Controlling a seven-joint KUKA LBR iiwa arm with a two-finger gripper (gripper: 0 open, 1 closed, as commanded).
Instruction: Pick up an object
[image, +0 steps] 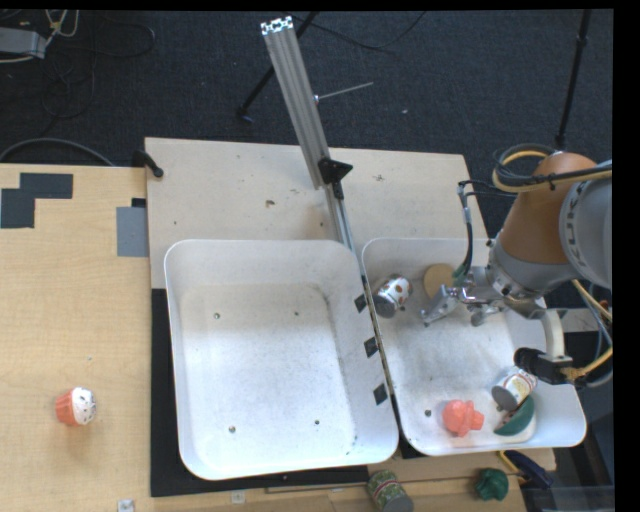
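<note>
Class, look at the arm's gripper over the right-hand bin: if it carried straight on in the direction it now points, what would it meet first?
The gripper points toward the picture's left, so the small silver and red object just ahead looks like the first thing met, though it lies slightly above that line and height is unclear. Beyond it is the right bin wall.

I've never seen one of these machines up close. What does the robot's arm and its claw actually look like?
The arm is thick and rounded, grey with a broad orange band above the wrist. Dark and yellowish cables loop around the top of it and down its side. At its end sits a small gripper of bare silvery metal, with slim parts that look far thinner than the arm itself.
</note>
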